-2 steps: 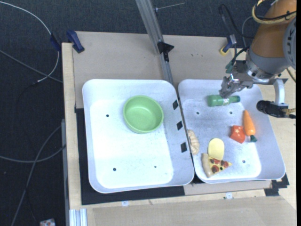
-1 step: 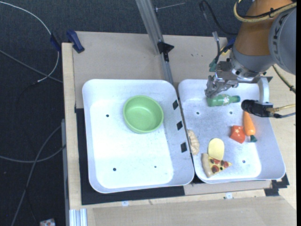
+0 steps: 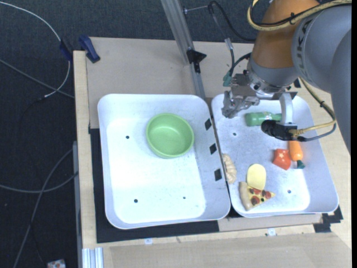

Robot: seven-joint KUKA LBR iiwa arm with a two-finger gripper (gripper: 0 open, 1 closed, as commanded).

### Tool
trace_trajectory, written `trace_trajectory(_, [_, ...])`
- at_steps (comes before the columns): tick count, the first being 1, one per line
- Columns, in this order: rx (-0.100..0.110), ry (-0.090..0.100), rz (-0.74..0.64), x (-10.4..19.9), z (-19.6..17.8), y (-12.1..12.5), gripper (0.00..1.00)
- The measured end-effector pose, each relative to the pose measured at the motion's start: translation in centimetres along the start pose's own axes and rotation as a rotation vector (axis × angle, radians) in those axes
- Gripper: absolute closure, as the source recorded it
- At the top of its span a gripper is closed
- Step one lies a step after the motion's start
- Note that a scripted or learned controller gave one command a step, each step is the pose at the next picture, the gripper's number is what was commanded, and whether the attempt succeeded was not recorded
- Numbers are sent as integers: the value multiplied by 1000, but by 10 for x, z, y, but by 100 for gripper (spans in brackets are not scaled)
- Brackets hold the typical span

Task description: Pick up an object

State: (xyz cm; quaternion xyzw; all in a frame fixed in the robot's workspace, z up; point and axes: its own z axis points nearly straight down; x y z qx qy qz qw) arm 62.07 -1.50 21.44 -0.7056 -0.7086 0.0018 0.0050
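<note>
Bench (image 3: 139, 57) with two shallow white bins, viewed from above. Left bin (image 3: 117, 194): a green bowl (image 3: 170, 135) sits upright toward its upper right. Right bin (image 3: 321, 191): a pale, bread-like piece (image 3: 229, 168) lies along the left wall; a pizza slice (image 3: 254, 196) lies near the front edge, a yellow piece (image 3: 256, 176) just behind it; a red pepper-like item (image 3: 282, 159) and an orange carrot (image 3: 296, 151) lie side by side further right. A green object (image 3: 260, 118) lies at the back, just beside the gripper (image 3: 234, 106), which hangs over the back left corner; its opening cannot be told, and nothing is seen held.
</note>
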Motion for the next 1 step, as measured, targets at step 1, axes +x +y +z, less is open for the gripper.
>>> trace_trajectory(1, [4,0,0,60,1,-9,100])
